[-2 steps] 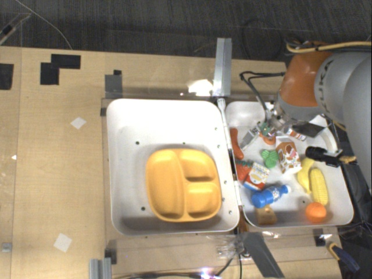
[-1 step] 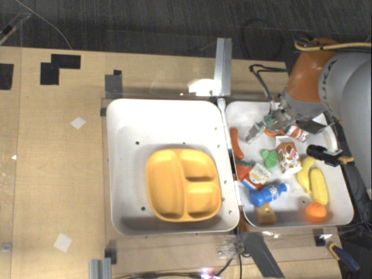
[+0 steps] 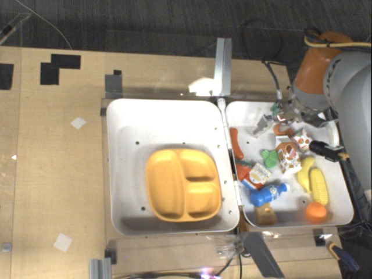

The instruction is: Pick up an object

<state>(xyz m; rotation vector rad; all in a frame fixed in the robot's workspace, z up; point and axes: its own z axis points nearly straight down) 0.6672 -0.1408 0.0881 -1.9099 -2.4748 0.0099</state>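
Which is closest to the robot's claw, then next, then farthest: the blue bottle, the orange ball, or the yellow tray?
Measured from the gripper, at the right bin's top:
1. Blue bottle, lower middle of the right bin.
2. Orange ball, the right bin's bottom right corner.
3. Yellow tray, over in the left bin.

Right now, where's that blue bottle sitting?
The blue bottle lies in the right bin, near its front edge, just left of the corn cob and behind a small brown block.
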